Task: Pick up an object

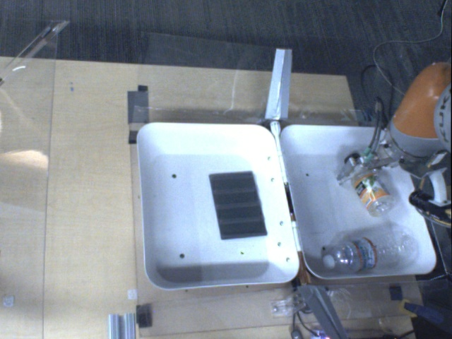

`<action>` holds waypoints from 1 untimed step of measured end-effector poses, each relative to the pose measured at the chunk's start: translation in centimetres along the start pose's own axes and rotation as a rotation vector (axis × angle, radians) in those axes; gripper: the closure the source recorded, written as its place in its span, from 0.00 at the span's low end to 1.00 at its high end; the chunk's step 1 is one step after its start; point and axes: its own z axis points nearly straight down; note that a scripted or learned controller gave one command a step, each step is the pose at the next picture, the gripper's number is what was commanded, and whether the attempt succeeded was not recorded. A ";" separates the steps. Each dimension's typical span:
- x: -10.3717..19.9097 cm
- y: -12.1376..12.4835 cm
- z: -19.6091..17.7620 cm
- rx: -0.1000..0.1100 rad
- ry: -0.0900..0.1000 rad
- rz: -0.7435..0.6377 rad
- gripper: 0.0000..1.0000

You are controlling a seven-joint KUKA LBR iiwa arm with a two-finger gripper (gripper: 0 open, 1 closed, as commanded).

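The likeliest pick is the small clear plastic bottle with an orange-and-white label, lying tilted in the right-hand shallow white bin, toward that bin's far right side. It looks light and thin-walled, prob. empty or nearly so, so it should dent under a hard squeeze and roll away if nudged off-centre. Clear plastic is slick; best hold, I'd judge, is across the labelled mid-body, jaws square to the bottle's long axis (not on the cap end, which would let it pivot).

The grey arm's two-finger gripper sits just above the upper end of that bottle, w/ the orange band of the arm to its right. Whether the jaws stand wide, narrow or closed on anything I cannot tell; the metal parts blur together there, and no object is clearly between them.

Same bin also holds a larger clear plastic water bottle with a blue label, lying on its side along the near wall, below the small bottle and apart from it. Rounder, bulkier, equally slippery; may carry some liquid, can't confirm.

The left-hand shallow white bin, touching the right bin along the shared edge, holds one flat dark ribbed rectangular pad near its middle. Both bins rest on the pale wooden desk.
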 end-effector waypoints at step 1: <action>0.0 0.4 -1.4 -0.010 -0.003 -0.002 1.00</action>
